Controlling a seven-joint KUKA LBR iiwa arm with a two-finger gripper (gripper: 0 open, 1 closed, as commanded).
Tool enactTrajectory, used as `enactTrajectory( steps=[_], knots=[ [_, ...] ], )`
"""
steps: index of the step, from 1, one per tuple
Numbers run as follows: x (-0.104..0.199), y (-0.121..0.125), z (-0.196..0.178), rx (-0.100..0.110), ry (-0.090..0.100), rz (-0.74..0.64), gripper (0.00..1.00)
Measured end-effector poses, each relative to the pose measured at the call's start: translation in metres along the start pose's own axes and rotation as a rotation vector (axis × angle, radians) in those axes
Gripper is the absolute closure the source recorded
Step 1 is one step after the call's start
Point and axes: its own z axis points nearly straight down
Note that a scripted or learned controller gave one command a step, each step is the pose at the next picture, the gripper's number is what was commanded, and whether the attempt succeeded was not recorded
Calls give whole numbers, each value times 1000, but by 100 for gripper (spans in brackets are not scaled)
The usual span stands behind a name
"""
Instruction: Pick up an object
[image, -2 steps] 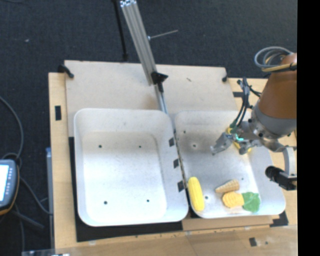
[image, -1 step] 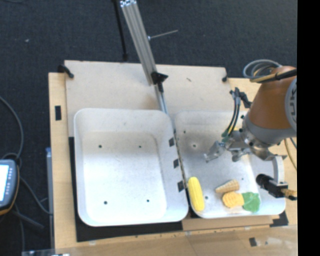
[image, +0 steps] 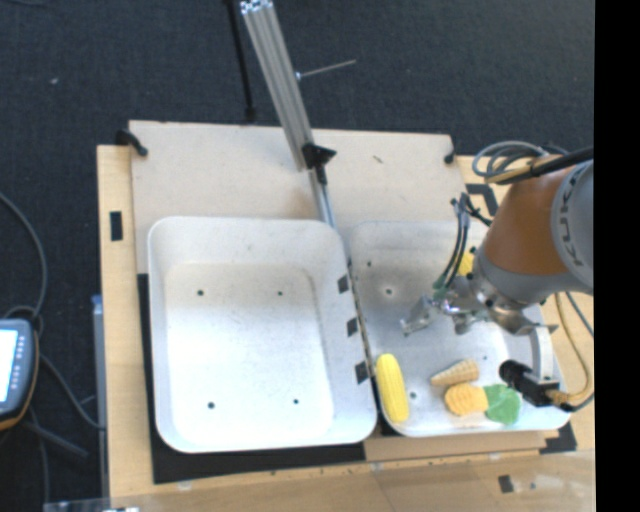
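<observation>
I see the gripper (image: 425, 315) hovering inside the shallow white right-hand bin (image: 400, 255). Its fingers look spread, holding nothing. A yellow corn cob (image: 391, 387) lies near the bin's front-left corner.

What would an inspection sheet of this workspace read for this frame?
Surface: wooden bench bearing left bin and right bin.
Job's things: yellow corn cob, tan cone, yellow-and-green toy, all near the right bin's front edge.
Clutter: nothing seen.
Grippers: gripper low over the right bin, apart from the toys.
Cables: loops by the arm.
Surroundings: dark carpet, metal pole, handheld screen.
</observation>
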Motion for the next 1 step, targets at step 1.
enactTrajectory(
  steps=[1],
  knots=[
    [-1,-1,53,0,0,0,0]
  ],
)
